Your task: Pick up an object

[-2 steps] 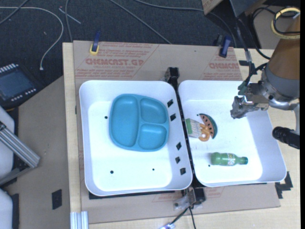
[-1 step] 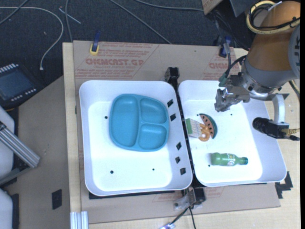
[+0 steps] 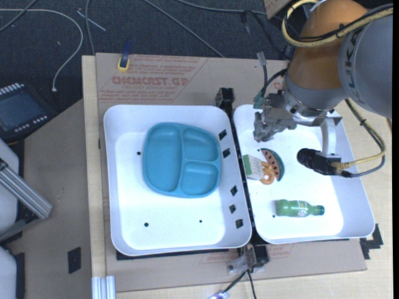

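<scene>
From the camera view above the bench (image 3: 93, 167), two shallow white bins sit side by side. The left bin (image 3: 124, 217) holds a blue divided plate (image 3: 182, 159) lying flat in its upper middle. The right bin (image 3: 349, 210) holds the smaller things: a green bottle (image 3: 299, 209) lying on its side toward the lower middle of that bin, and just above it, near the bin's left wall, a little cluster, namely a dark half-round piece with an orange rim (image 3: 272, 164) and a pale greenish packet (image 3: 254, 166) touching it on the left.

The arm comes in from the upper right of the frame, its orange band bulking large over the right bin. The hand (image 3: 267, 132) hangs at the upper left part of the right bin, pointing down, just above the cluster. Nothing shows between its tips. Whether they are spread or closed I cannot tell from here; the metal there is too dark and tangled to read.

As I judge it, the pick is not yet done. Every object lies on the bin floor, none lifted. The hand seems lined up near the half-round piece, so that is the likely target. Descent, closing and lifting all remain.
</scene>
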`<state>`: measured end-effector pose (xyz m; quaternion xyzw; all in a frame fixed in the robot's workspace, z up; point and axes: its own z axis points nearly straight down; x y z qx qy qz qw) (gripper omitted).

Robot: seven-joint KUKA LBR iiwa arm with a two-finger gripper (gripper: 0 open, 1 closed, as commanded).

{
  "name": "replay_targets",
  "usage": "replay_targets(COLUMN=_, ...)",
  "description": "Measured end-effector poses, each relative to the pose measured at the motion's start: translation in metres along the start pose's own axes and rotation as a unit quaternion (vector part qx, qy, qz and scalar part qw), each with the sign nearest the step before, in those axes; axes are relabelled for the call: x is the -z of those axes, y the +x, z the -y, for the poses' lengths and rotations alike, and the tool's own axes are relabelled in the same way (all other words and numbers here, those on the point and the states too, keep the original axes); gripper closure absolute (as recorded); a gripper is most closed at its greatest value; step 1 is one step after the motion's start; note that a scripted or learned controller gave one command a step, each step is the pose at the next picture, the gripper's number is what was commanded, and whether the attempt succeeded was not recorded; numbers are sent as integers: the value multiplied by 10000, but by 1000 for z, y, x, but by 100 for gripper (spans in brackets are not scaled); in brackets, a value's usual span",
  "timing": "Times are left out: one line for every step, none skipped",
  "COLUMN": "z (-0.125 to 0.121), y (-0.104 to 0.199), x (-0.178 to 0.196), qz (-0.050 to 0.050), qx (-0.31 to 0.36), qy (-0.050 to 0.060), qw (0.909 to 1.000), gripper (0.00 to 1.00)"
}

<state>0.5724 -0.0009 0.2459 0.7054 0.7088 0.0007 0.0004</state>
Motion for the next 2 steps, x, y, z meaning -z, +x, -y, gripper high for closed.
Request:
replay_targets(z=-25, y=37, x=-2, qz=-1, qx=-6, qy=-7, qw=10000, gripper=100)
replay_targets(z=-47, y=88, x=-3, qz=-8, qx=3, qy=-6, qw=10000, gripper=100)
